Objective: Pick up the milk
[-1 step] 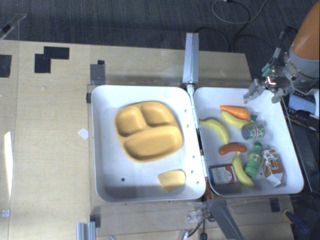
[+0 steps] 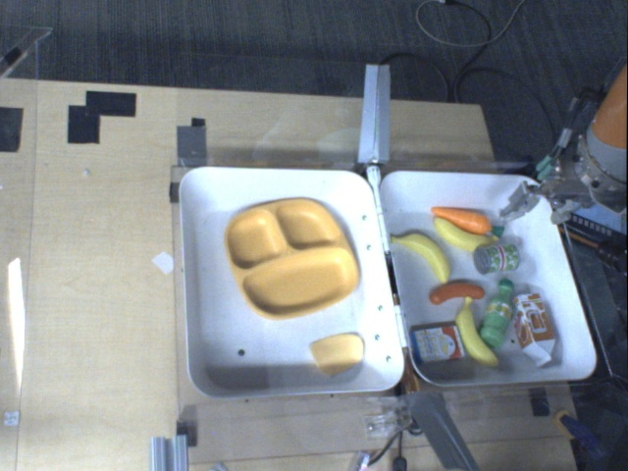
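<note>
Two bins on the counter (image 2: pixel 108 263), milk untouched.
I see the gripper (image 2: pixel 525 196) over the right bin's (image 2: pixel 579 361) far edge, carrying nothing, spread unclear; milk (image 2: pixel 535 328) lies well below it.

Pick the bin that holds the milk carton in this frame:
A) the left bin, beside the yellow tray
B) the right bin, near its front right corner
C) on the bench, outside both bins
B: the milk carton lies in the right bin, near its front right corner, next to the green bottle.
</note>
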